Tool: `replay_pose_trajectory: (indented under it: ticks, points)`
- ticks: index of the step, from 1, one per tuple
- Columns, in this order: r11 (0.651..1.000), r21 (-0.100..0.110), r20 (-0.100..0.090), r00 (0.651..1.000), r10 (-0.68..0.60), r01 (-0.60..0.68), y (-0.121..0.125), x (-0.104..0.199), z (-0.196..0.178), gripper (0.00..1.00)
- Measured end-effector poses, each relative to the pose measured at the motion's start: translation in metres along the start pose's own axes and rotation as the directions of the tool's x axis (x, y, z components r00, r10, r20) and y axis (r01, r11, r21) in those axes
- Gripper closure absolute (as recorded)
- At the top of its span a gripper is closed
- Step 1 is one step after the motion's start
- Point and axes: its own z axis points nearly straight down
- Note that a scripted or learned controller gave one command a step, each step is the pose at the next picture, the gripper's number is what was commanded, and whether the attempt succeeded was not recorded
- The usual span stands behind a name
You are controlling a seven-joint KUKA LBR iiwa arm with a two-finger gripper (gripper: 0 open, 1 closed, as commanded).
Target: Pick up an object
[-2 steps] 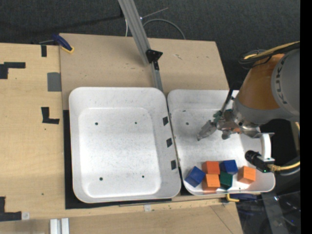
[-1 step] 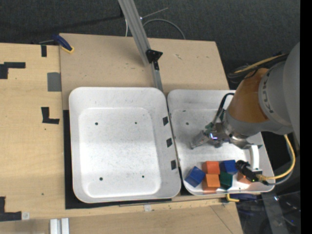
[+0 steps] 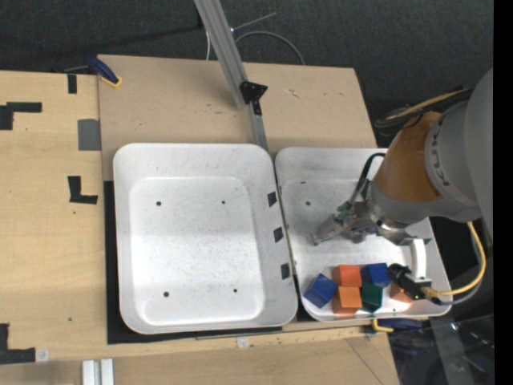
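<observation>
Over the right bin (image 3: 321, 167), mid-floor: my claw (image 3: 341, 224), reaching in from the worktop's right edge, grey arm (image 3: 449, 167) with orange band (image 3: 405, 163) above it. From this slanted view I cannot tell how far the claw is open, and I see nothing between its tips.

Right bin, front edge, stock as follows:
- blue block (image 3: 320, 289), leftmost, lying askew near the bin's front-left corner.
- orange blocks, two (image 3: 349, 275), stacked front to back, just beside the blue one.
- blue cube (image 3: 375, 273) and green block (image 3: 370, 297), next along, packed against the orange pair.
- small orange piece (image 3: 398, 293), toward the front-right corner, partly behind a black fitting on the arm.

Left bin (image 3: 192, 159): white floor, four dark dots.

Relation: the cluster lies nearer the front edge than the claw, apart from it; bare floor sits between.

Step in hand, as I judge it: the approach to a pick. To do it well I would take the blue block, since it stands free on its left side, whereas the others touch and could jam the claw. I would line up over it, square to its faces, then descend straight, keeping off the bin wall.
</observation>
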Motion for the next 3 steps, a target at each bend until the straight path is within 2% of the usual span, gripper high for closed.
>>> replay_pose_trajectory:
  ticks: [1,3]
  points:
    - [1.000,0.001,0.000,1.000,-0.001,0.001,0.000,0.001,-0.010,1.00]
    - [1.000,-0.007,0.002,1.000,-0.001,0.001,0.000,0.002,-0.104,1.00]
